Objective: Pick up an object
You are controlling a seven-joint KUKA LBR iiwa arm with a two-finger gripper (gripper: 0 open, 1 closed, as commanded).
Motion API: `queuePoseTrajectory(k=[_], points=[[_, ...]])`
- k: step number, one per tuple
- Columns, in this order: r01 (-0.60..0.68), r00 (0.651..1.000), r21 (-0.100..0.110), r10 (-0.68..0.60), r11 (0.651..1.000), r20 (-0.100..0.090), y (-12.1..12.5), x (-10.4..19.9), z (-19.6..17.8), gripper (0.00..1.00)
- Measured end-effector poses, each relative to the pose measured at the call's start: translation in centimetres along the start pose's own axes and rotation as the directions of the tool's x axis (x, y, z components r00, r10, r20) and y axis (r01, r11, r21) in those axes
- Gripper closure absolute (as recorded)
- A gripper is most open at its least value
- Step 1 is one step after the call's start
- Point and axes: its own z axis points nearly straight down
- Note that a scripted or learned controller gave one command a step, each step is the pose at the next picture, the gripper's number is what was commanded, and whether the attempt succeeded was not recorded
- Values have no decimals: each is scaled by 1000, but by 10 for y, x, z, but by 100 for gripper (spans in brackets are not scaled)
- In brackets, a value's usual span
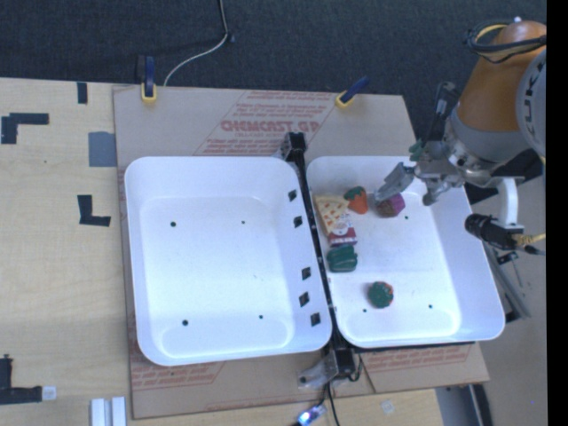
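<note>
The gripper [410,187] stands low over the right bin [444,322], beside a small purple object [390,205]; whether its claw is apart or together cannot be told. Nothing appears lifted; the pick remains undone.

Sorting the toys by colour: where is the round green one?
The round green toy lies alone in the right bin, toward its near edge, below the other toys.
</note>
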Motion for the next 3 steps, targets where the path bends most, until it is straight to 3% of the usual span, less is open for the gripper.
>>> queuePoseTrajectory(k=[1, 2, 3], points=[[-6, 1000, 14, 6, 1000, -3, -116, -4, 53, 0], [0, 1000, -18, 0, 1000, 7, -64, -31, -92, 0], [0, 1000, 2, 0, 1000, 1, -67, -29, -93, 100]])
